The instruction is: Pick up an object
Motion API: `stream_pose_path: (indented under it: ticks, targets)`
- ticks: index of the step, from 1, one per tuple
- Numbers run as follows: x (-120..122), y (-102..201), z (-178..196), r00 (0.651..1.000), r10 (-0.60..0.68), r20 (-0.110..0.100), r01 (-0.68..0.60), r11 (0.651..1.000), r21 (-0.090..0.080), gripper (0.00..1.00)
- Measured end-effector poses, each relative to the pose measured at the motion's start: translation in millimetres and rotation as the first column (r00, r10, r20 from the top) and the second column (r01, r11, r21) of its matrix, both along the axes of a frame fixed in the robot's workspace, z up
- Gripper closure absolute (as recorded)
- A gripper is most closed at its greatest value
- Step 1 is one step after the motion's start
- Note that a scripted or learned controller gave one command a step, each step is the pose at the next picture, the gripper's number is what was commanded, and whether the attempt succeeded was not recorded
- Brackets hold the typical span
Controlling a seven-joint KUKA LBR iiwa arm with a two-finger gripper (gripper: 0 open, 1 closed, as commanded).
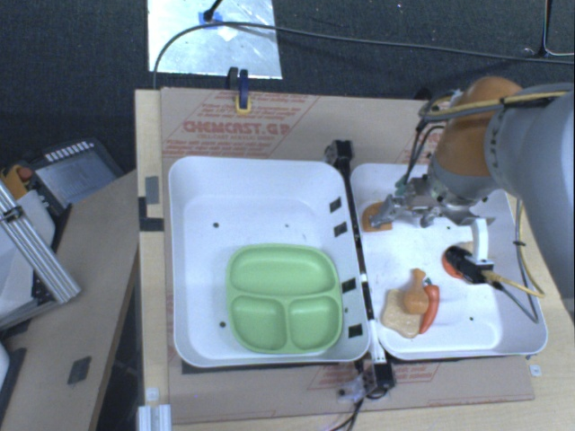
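My gripper [393, 209] hangs low over the back left part of the right bin [512, 335]. Its tip is right beside a small orange-brown piece [373, 216] that lies on the bin floor; whether they touch is unclear. Toward the front of the same bin a tan flat piece [400, 319], an orange pear-shaped item [415, 296] and a red chili [432, 305] lie bunched together, well apart from the gripper.
The left bin [207, 205] holds a green divided plate [283, 296] in its front half. A black divider strip [352, 241] runs between the two bins. The arm's grey body [530, 142] covers the right bin's back right corner.
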State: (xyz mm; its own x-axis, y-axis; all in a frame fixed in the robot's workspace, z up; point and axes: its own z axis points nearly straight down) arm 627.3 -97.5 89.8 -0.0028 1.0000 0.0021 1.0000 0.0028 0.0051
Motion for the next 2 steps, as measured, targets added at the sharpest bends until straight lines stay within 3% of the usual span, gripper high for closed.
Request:
stream_pose_path:
  ticks: [1,2]
  targets:
    - [3.5,1.4,14.2,1.0,0.002,0.012,-0.002,1.0,0.001,1.0]
    - [14.3,-4.1,69.0,1.0,0.002,0.002,-0.002,1.0,-0.003,1.0]
